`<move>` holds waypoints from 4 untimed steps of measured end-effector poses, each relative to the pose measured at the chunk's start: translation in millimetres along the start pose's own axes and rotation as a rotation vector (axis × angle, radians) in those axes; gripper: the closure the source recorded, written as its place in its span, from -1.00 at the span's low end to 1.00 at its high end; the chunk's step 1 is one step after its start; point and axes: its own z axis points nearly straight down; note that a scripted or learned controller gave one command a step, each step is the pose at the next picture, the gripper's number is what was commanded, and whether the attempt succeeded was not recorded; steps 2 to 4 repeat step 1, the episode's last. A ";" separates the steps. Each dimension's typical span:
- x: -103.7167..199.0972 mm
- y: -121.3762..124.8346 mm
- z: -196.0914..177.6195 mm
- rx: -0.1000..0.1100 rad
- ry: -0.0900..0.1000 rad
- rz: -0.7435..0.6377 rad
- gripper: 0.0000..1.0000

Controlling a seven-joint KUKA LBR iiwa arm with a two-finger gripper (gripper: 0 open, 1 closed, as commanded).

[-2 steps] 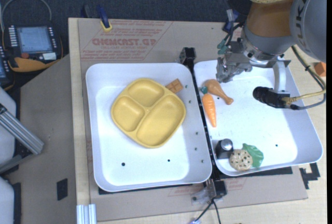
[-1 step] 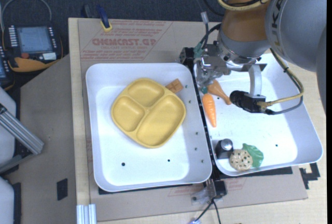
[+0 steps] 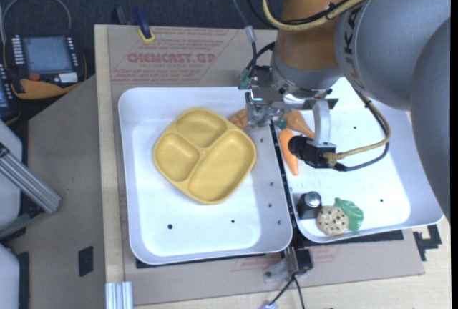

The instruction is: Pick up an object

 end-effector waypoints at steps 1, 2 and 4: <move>-1.9 0.4 -0.1 -0.001 0.000 0.003 -1.00; -1.9 0.4 -0.1 -0.001 0.000 0.003 -1.00; -1.9 0.4 -0.1 -0.001 0.000 0.003 -1.00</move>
